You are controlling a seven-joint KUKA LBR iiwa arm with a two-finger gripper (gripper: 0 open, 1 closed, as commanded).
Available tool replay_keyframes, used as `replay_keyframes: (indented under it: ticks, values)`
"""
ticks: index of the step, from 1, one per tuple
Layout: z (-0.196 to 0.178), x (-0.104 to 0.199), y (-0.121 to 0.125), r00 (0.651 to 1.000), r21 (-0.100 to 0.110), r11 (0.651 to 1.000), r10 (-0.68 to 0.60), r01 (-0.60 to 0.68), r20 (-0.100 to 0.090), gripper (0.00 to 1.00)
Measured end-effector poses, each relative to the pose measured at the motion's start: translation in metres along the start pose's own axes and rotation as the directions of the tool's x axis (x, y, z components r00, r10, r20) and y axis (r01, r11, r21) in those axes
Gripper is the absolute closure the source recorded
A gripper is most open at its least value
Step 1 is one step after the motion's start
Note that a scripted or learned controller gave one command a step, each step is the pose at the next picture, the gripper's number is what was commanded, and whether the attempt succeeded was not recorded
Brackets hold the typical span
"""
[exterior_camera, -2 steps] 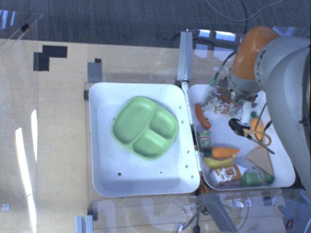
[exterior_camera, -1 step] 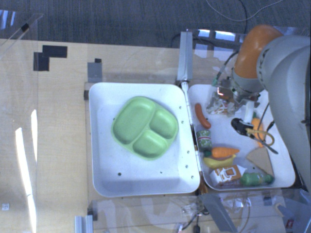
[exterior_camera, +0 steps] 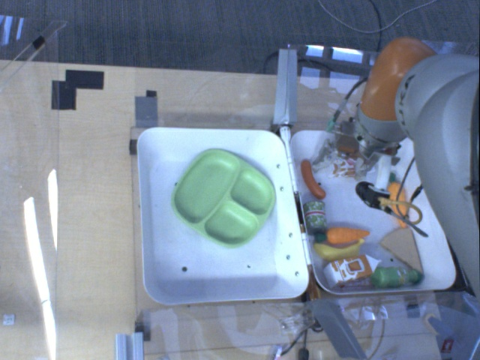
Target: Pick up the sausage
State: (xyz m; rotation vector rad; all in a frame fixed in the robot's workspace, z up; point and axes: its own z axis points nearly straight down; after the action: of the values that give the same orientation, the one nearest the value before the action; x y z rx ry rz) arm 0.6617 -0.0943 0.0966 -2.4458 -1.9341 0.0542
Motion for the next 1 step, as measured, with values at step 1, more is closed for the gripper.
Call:
replay_keyframes:
  ticks: [1]
  values:
    - [0.0078,0.0044,0.0014,0.998,-0.01,0.998,0.057,-0.057,-0.008,0.0]
